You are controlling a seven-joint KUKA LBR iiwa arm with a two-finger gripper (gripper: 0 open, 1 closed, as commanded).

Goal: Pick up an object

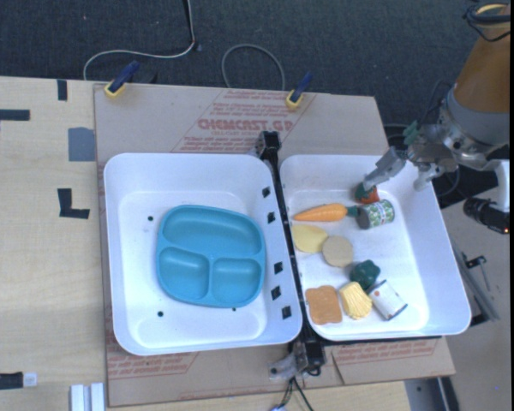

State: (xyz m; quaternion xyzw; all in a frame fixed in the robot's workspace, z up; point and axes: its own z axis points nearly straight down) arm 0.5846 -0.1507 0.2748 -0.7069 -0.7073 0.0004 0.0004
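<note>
Two white bins side by side on tabletop (34, 229). Left bin (124, 178): blue divided tray (211, 255), flat at centre. Right bin (433, 264): carrot (321, 213), pale yellow piece (308, 238), round beige disc (337, 251), green-labelled can (377, 214) on its side, dark green item (365, 272), toast slice (324, 305), corn (355, 300), small white container (387, 300). End effector (366, 193) over upper part of right bin, tips just above can; finger spread cannot tell. Nothing seen gripped.
</note>
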